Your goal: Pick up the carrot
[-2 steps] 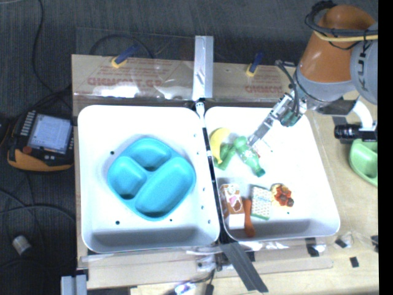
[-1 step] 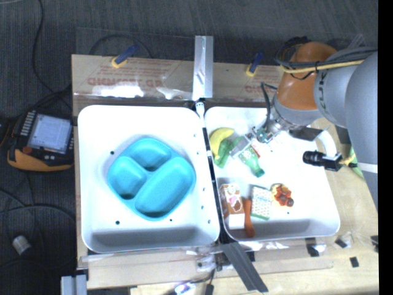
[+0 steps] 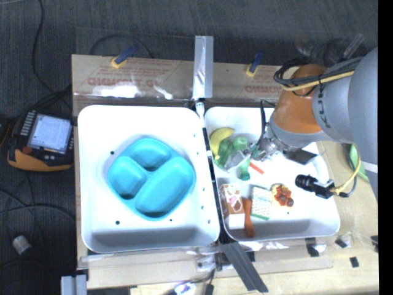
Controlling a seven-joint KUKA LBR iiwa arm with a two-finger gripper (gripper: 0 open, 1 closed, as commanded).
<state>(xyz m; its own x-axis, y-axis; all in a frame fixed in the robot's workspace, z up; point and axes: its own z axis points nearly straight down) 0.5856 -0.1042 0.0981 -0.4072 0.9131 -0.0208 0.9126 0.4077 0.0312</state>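
Gripper [image 3: 256,153] low in the right bin [image 3: 328,211], finger state unclear.
The carrot [image 3: 247,217] lies apart, near that bin's front edge.

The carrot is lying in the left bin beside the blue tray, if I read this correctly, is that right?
Not quite: the camera view shows the carrot in the right bin, near its front wall. The blue tray sits in the left bin.

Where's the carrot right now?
The carrot lies in the right bin, near its front edge, between two small packets.
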